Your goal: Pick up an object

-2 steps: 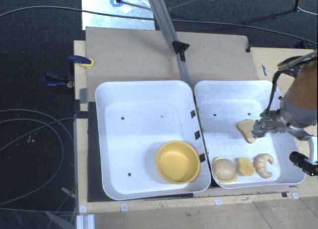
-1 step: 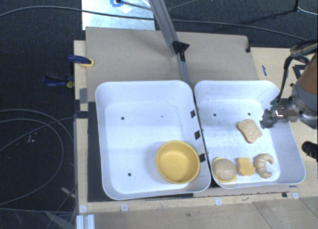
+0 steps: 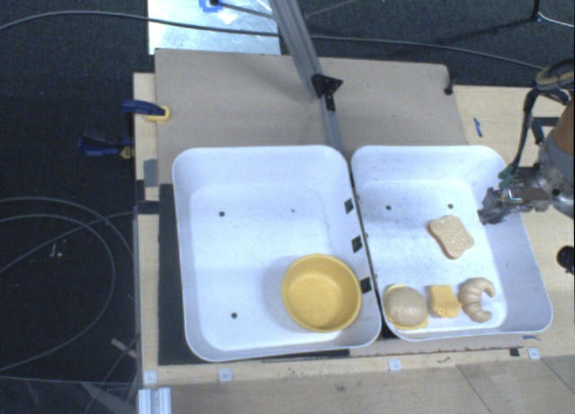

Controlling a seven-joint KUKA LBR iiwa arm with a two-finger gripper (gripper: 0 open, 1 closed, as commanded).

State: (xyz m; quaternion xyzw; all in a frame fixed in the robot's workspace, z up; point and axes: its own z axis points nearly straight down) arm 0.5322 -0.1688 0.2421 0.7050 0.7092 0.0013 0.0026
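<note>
In the right bin (image 3: 422, 170) a slice of toast (image 3: 451, 236) lies near the middle right. Along its front edge sit a round bread roll (image 3: 406, 306), a small yellow cheese block (image 3: 442, 301) and a croissant (image 3: 476, 299). A yellow bowl (image 3: 321, 292) sits at the front right of the left bin (image 3: 252, 170). My gripper (image 3: 497, 205) hangs over the right rim of the right bin, to the right of the toast and apart from it, with nothing seen in it.
A grey pole (image 3: 301, 39) slants down from the top to the seam between the bins. Black clips (image 3: 356, 243) sit along that seam. A blue and yellow clamp (image 3: 144, 110) grips the board's left edge. Cables lie on the dark floor at left.
</note>
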